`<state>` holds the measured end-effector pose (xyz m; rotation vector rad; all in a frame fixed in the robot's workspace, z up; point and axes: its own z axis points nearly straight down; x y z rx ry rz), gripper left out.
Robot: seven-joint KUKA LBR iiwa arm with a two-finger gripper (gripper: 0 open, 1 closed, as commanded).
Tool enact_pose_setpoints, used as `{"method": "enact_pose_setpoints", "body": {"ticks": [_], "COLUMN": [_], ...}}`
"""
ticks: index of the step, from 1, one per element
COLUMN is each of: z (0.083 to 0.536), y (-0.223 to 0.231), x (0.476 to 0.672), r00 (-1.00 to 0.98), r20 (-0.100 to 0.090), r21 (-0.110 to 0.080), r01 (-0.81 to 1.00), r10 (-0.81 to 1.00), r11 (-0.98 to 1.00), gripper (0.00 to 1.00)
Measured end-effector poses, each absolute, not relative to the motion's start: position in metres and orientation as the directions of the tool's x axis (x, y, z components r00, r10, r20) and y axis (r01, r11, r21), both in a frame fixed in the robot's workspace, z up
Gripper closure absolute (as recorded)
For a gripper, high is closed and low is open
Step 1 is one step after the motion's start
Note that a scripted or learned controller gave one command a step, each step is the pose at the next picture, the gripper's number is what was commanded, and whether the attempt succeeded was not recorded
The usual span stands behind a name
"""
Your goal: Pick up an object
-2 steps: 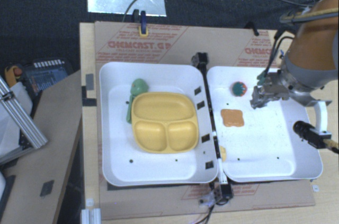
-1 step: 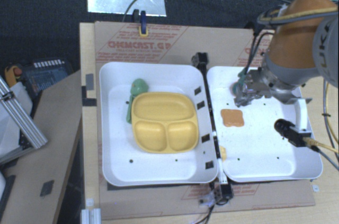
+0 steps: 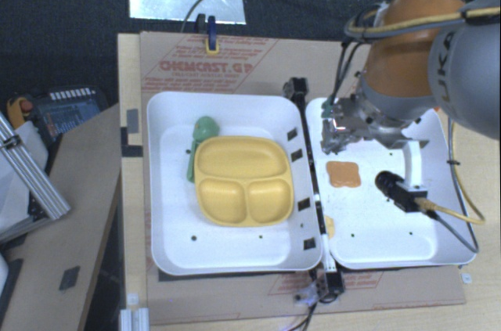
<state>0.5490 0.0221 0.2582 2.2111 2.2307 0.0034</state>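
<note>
Orange flat piece [image 3: 343,174] lying in right bin [image 3: 376,247], just below gripper [image 3: 335,135]; jaws' state cannot be told.

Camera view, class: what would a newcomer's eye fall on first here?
First, the yellow plastic divided tray filling the middle of the left white bin, a green utensil peeking from under its upper-left edge. Then the grey arm's gripper hanging over the right white bin, just above a flat orange piece.
</note>
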Motion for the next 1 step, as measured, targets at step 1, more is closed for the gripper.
{"method": "enact_pose_setpoints", "body": {"ticks": [1], "z": [0.2408], "y": [0.0721], "x": [0.5554], "r00": [-0.009], "r20": [0.002], "r21": [0.0], "r01": [1.0], "r10": [1.0], "r11": [0.009], "gripper": [1.0]}}
